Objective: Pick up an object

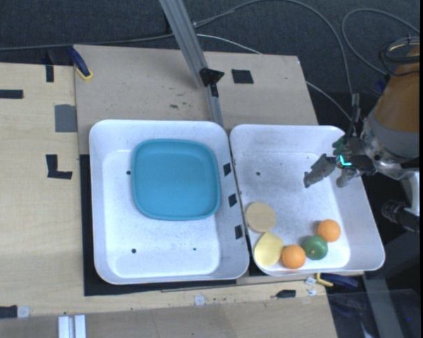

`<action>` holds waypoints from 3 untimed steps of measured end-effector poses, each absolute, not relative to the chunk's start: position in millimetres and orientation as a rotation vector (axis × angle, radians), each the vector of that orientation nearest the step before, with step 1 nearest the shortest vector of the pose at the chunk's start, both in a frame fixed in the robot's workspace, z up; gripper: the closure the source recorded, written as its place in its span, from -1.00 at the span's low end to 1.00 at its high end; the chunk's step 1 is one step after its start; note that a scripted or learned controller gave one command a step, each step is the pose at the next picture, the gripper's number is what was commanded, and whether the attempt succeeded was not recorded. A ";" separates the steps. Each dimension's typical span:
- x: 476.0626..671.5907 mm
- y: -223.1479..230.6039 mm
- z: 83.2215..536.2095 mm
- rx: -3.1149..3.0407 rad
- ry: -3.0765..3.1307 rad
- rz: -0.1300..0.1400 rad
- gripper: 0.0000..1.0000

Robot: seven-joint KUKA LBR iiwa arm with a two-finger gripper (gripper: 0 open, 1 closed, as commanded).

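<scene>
Over the right-hand shallow white plastic bin [282,143], near its far right rim, the grey arm's two-finger gripper [329,173] hung with its dark fingers spread apart and nothing between them. Beneath and to the left of it the speckled floor of that bin lay bare across its whole upper half, giving open room up to the rim shared with the left-hand shallow white bin [109,136]. The objects were crowded into the near end of the right bin, close to its front wall: a pale tan round disc-like piece [260,217] sat just beside the shared rim, a pale yellow rounded fruit-shaped piece [268,249] lay just in front of it, an orange ball [292,257] touched the yellow piece's right side, a dark green round piece [314,246] sat just beside that, and a second orange ball [328,230] rested touching the green one, nearest the gripper but well apart from it. That made five small objects: two orange, one green, one yellow, one tan. The left bin held one square light-blue plastic plate [175,179] with rounded corners, lying flat toward its far side, with bare floor in front of it.
</scene>
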State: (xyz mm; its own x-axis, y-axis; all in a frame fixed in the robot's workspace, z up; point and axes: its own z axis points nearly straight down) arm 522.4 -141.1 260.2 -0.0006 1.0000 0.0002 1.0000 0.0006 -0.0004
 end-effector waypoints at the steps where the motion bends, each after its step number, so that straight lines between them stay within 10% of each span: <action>1: 522.3 -141.1 260.1 -2.220 -2.222 0.000 -1.00; 3: 512.7 -132.6 169.7 -2.218 -2.220 0.004 -1.00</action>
